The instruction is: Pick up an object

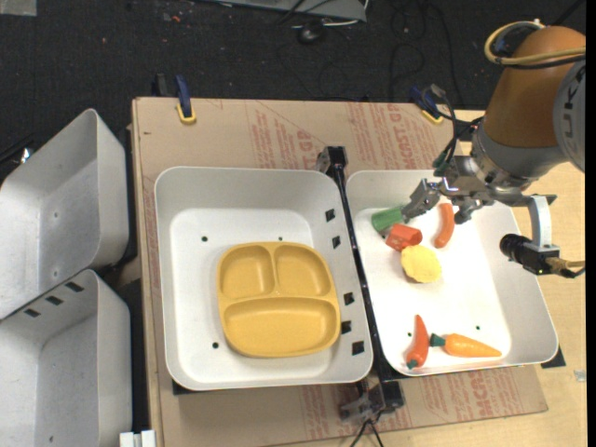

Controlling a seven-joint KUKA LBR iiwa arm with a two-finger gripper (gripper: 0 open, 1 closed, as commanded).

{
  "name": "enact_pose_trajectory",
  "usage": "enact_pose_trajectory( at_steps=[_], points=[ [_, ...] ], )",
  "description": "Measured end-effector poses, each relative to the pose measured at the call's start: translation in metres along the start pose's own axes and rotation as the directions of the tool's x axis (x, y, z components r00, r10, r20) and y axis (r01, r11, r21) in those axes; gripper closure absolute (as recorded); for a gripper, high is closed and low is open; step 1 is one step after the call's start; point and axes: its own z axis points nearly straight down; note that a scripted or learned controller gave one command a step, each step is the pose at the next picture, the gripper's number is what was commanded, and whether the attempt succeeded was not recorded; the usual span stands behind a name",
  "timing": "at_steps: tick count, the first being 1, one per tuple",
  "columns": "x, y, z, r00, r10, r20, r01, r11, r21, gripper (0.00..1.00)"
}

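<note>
My gripper [440, 205] hangs over the back of the right bin [521, 291], open, its two fingers spread apart with nothing held between them. Just below the fingertips lies a slim orange-red pepper [445, 225], standing lengthwise. To its left sit a green piece [385, 219] and a red piece [403, 237], touching each other. A yellow lemon [421, 264] rests near the bin's middle. By the front wall lie a red chili [418, 341] and an orange carrot [467, 345].
The left bin [182, 250] holds a yellow divided plate [277, 298]. A black divider [349, 250] runs between the bins. The arm's orange band [531, 91] looms over the right bin's back corner. White containers [56, 250] stand off the bench at left.
</note>
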Motion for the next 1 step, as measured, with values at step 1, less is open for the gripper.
enact_pose_trajectory(
  at_steps=[1],
  points=[
    [0.0042,0.0075,0.0596,1.000,-0.001,0.000,0.001,1.000,-0.001,0.00]
  ],
)
